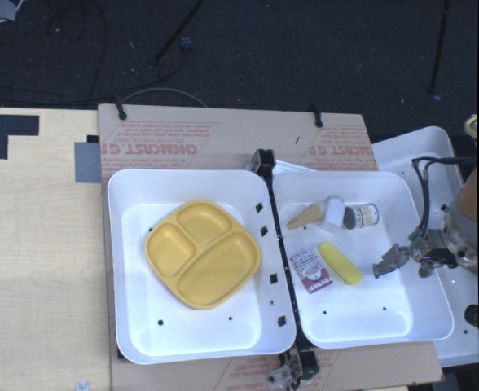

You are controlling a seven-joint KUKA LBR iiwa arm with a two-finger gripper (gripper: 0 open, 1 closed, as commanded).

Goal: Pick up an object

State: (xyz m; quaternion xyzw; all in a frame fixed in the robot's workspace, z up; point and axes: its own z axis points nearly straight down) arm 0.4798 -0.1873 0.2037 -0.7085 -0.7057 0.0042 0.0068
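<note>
Left bin (134, 316): glossy yellow divided plate (203, 253), rigid, rounded. Right bin (386, 320): tan wedge (306, 215), small jar (360, 216) on its side, flat printed packet (309, 269), smooth yellow corn-like piece (339, 263). Far right, pincer (390, 261) over bin's edge, empty; open or closed, cannot tell. Approach stage, probably; next, descent onto one object.

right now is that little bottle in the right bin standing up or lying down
Lying down. The small bottle rests on its side on the right bin floor, its long axis across the view, beside a white block.
</note>
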